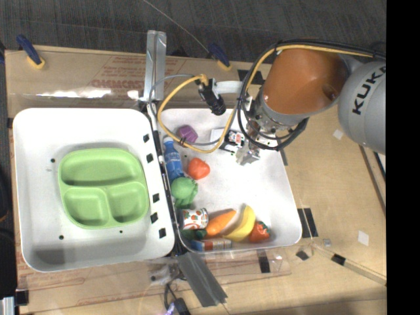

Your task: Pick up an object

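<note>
Two white bins sit side by side on the desk, and the right bin serves as the landmark. Beside it, touching along its left wall, the left bin carries a green divided tray. Over the right bin's upper edge hangs the arm, its gripper low above the bare floor at the bin's top centre, nothing visibly between its parts.

Along the right bin's left wall lie a blue bottle, a green ball-like thing below it, and a small can lower still. At the bin's bottom edge a banana leans on an orange carrot-like piece. Nearest the gripper, left of centre, sits a red tomato-like toy, with a purple piece above it.

That red toy looks light, smooth and rounded, likely to roll or slip; a grip across its widest middle seems best.

Whether the fingers are apart or together cannot be made out: the wrist and cables hide them. Things at the bottom edge overlap, so their shapes stay uncertain.
</note>
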Robot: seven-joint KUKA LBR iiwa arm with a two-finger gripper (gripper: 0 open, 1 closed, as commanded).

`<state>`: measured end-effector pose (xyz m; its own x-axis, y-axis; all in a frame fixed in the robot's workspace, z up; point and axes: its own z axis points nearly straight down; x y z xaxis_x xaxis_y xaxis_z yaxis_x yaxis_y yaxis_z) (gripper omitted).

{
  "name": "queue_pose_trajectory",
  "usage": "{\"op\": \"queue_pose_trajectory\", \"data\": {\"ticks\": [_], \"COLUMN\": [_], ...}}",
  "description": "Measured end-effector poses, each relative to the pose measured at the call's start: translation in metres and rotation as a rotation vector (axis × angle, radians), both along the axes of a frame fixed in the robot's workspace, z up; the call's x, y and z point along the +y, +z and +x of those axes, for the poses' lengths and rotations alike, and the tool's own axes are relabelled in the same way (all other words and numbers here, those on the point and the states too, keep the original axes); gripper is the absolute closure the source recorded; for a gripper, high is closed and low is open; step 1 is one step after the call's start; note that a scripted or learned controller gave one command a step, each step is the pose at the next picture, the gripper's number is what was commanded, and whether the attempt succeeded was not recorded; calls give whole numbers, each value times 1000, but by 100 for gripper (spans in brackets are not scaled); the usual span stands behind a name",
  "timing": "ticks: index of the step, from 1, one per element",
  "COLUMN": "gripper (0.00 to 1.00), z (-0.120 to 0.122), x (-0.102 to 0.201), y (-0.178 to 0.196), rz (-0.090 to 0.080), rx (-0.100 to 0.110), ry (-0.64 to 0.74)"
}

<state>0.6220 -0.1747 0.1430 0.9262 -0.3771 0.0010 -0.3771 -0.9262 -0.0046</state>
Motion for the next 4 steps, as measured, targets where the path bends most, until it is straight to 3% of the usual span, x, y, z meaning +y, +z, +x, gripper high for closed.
{"op": "queue_pose_trajectory", "data": {"ticks": [1,2,3,4], "gripper": [100,100,100,100], "z": [29,36,36,22], "x": [47,-7,26,-21], "y": [11,1,66,4], "rz": [1,0,0,2], "rx": [0,-5,-5,0], "ry": [-87,132,-42,122]}}
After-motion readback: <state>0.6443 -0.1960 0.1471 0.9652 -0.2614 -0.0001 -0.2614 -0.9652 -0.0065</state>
